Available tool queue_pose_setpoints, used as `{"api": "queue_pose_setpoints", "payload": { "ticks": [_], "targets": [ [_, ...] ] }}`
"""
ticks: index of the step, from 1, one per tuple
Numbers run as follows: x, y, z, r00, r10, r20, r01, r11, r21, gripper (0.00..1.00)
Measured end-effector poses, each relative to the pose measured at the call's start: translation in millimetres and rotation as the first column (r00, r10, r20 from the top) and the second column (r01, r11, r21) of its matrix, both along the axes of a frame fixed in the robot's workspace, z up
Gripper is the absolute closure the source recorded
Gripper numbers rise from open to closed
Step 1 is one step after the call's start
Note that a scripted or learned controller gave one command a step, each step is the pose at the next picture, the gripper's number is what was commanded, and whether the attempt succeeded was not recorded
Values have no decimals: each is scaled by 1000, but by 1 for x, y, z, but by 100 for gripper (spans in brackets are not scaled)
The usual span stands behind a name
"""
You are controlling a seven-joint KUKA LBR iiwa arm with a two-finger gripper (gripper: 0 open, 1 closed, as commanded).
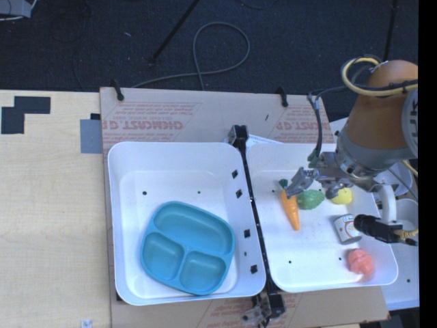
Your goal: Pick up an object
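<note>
In the right bin (307,275) lie an orange toy carrot (291,212), a green lumpy toy (312,199), a yellow toy (342,196), a small silver and white item (346,228) and a pink toy (360,262). My gripper (299,183) hangs low over the bin's middle, right above the carrot's leafy end and beside the green toy. I see nothing held in it. The wrist hides part of the yellow toy.
The left bin (130,183) holds a blue divided plate (187,247). A black divider rail (247,203) runs between the two bins. Cardboard lies under and behind them, and a wooden bench top stretches to the left.
</note>
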State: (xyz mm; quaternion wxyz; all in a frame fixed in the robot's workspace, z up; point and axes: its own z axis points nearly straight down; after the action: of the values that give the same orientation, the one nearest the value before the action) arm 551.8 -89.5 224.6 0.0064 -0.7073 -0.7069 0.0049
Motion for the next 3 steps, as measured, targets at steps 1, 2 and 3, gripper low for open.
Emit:
{"api": "queue_pose_setpoints", "payload": {
  "ticks": [1, 2, 3],
  "targets": [
    [2, 0, 7, 1000, 2, 12, -2, 1000, -1, 0],
    [-3, -4, -39, 1000, 1, 8, -1, 1000, -1, 0],
    [-4, -4, -83, 1000, 0, 7, 0, 1000, 0, 0]
  ]
}}
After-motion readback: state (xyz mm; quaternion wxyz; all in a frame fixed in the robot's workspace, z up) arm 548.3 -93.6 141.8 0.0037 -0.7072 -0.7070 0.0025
